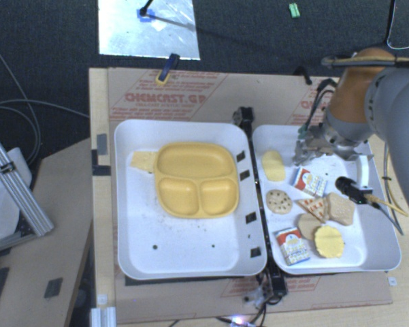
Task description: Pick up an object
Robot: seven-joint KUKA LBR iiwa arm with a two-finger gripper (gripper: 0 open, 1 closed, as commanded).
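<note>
My gripper (303, 152) hangs low over the back part of the right bin (381, 251), with the grey arm reaching in from the right. Just left of it lies a pale yellow block (273, 165). A red and white carton (309, 182) lies just in front of it. Further forward are a chocolate-chip cookie (279, 201), a pizza slice (314, 208), a bread slice (339, 208), a tan round piece (309, 225), a yellow round piece (329, 242) and a red, white and blue box (294, 245). I see nothing held by the gripper.
The left bin (143, 251) holds a yellow divided plate (194, 180) and a pale yellow flat piece (143, 161) at the plate's left. Black clips (248, 176) line the ridge between the bins. A shiny sheet (148, 19) lies beyond the bench.
</note>
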